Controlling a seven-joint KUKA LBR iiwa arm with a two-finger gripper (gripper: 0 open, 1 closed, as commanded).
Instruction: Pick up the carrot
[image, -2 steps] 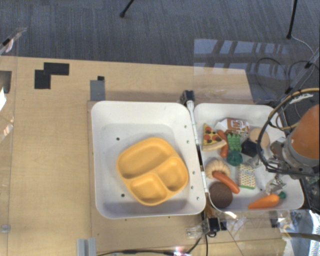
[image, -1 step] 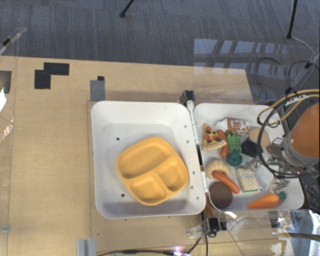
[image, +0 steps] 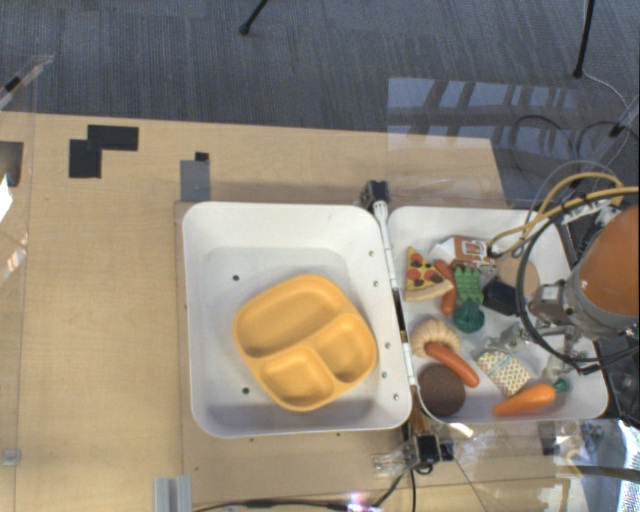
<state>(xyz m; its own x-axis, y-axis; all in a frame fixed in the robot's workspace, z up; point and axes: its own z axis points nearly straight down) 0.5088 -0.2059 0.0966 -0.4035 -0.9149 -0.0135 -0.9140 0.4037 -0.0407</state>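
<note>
Wooden bench (image: 100, 330) on grey carpet (image: 300, 60); carrot (image: 524, 400) in right bin (image: 590, 405), gripper state unclear.

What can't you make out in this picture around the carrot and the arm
- Gripper: in the camera view it sits among cables and metal parts, too cluttered to read its state.
- Arm: cut off by the right edge.
- Carrot: its green end blurs into the bin's rim; whether anything touches it is unclear.
- Patterned packet: print too small to read.
</note>
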